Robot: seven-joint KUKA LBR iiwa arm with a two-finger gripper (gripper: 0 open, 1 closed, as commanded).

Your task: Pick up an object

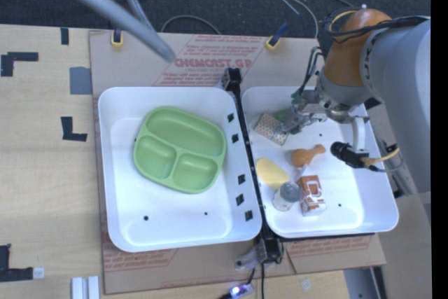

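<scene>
The right bin [371, 210] holds several small objects. A speckled tan packet [269, 128] lies at its back left, with a small green piece [283, 116] at its right edge. Nearer the middle lies an orange-brown drumstick-shaped toy [308, 154]. A yellow piece [271, 170], a clear little cup [285, 195] and a red-orange carton [311, 194] lie toward the front. My gripper [299, 120] hangs low in the back of this bin, just right of the packet and the green piece and above the drumstick toy. I see nothing clearly held in it.
The left bin [115, 171] carries a green divided plate [180, 149]. A black divider with clips [241, 143] runs between the bins. The grey arm with its orange band [353, 45] covers the right bin's back right corner. A black cable plug [350, 153] hangs by the arm.
</scene>
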